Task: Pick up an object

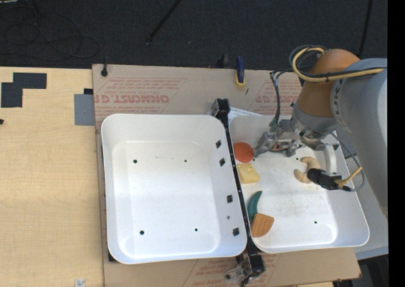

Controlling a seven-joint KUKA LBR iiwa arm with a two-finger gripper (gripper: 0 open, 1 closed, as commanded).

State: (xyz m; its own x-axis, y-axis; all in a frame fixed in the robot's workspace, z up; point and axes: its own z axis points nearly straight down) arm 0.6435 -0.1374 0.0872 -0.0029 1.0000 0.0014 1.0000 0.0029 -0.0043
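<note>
The right bin (342, 232) holds several small objects. A red-orange ball (243, 151) lies against the divider, with a yellow block (248, 174) just below it. Further down are a green curved piece (254, 202) and an orange wedge (262, 224). A tan curved piece (309, 168) with a dark end lies toward the bin's right side. My gripper (264, 145) hangs low over the upper part of the right bin, just right of the red-orange ball and close to it. I see nothing held in it.
The left bin (120, 241) sits beside the right one, separated by a black divider rail (229, 172). The grey arm with its orange band (332, 67) reaches in from the right. A blue clamp (240, 71) stands at the board's back edge.
</note>
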